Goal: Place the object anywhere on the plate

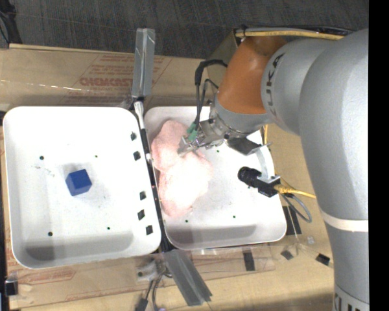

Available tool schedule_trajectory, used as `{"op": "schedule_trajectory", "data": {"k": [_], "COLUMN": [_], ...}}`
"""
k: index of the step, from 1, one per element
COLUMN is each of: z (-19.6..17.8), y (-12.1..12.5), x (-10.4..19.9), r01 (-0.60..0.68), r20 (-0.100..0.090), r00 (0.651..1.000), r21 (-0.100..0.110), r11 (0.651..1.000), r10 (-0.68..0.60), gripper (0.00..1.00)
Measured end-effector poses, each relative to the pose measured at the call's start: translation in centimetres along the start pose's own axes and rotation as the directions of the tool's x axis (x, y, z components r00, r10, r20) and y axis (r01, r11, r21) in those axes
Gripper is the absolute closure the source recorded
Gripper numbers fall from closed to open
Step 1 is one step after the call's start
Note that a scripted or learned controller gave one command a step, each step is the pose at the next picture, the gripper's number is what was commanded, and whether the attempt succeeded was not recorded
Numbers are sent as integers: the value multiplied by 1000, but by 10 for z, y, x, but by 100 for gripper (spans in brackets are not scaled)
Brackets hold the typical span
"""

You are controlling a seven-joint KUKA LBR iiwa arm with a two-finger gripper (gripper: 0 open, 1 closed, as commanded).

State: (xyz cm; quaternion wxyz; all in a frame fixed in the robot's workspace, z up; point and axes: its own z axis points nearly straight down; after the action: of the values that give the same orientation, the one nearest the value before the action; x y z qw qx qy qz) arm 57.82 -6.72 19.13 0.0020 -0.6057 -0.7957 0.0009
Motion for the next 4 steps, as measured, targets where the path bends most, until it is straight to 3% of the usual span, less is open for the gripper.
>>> {"op": "schedule_trajectory", "data": {"k": [1, 2, 3, 4], "z": [-40, -34, -40, -46], "y": [1, 22, 44, 74], "x": [1, 51, 101, 151], "r01": [7, 402, 729, 940], "r20": [1, 1, 5, 7], "r00": [1000, 916, 684, 340], "r21": [-2, 0, -1, 1], "r11": [1000, 916, 684, 340], "r10": [-7, -402, -729, -940], "gripper": [100, 100, 100, 100]}}
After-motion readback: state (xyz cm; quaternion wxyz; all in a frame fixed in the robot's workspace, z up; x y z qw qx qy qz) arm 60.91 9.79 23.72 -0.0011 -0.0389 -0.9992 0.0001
